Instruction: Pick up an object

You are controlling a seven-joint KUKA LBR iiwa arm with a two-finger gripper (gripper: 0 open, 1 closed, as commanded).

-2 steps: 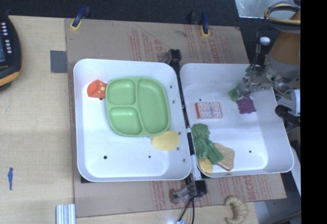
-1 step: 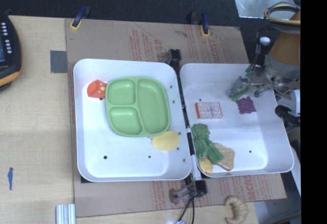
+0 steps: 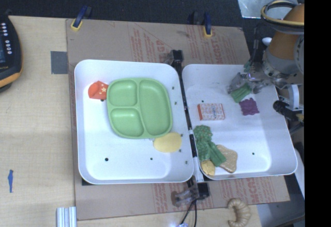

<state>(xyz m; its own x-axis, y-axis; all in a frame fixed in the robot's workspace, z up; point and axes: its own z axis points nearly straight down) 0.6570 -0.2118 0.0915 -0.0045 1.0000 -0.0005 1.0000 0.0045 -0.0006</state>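
My gripper (image 3: pixel 246 85) is low over the back of the right bin (image 3: pixel 269 161), under the grey arm with its orange band (image 3: pixel 285 44). A small green object (image 3: pixel 240 94) pokes out from just beneath the gripper, touching or nearly touching it. Just to the front right of that lies a purple object (image 3: pixel 250 106). An orange and white card (image 3: pixel 211 112) rests near the bin's middle. A dark green leafy piece (image 3: pixel 206 143), a tan biscuit shape (image 3: pixel 228 159) and a small yellow piece (image 3: pixel 207 168) crowd the front left corner.
The left bin (image 3: pixel 93 164) holds a green divided plate (image 3: pixel 139 108), a red object (image 3: pixel 97 90) at the plate's left and a yellow lump (image 3: pixel 167 142) at its front right. Blue clamps (image 3: pixel 207 25) grip the board's far edge. A tan curled thing (image 3: pixel 239 211) lies outside the bins at the front.
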